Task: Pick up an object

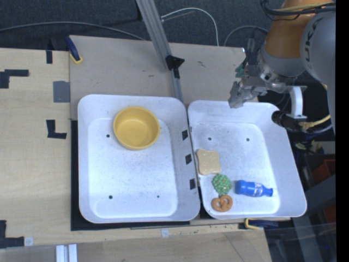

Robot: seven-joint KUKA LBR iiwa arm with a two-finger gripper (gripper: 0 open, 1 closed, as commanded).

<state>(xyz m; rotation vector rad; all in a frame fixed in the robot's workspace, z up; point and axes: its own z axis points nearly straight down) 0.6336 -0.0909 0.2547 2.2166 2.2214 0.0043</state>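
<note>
The grey arm's gripper [239,98] hangs above the far rim of the right bin [283,146], near that bin's far left corner; whether it is open or closed cannot be told from this angle, and nothing is seen held in it. The arm, with its orange band [297,15], reaches in from the far right. Well apart from the gripper, four objects lie in the near left part of the right bin: a tan square sponge-like piece [208,161] by the left wall, a green knobbly object [221,183] just nearer, a brown pretzel-shaped item [222,203] at the near edge, touching or almost touching the green one, and a blue bottle [252,189] on its side just right of them. The left bin [92,190] holds a yellow bowl [136,126], upright, in its far half. A grey metal post [158,31] slants over the bench [114,64] beyond the bins.
</note>
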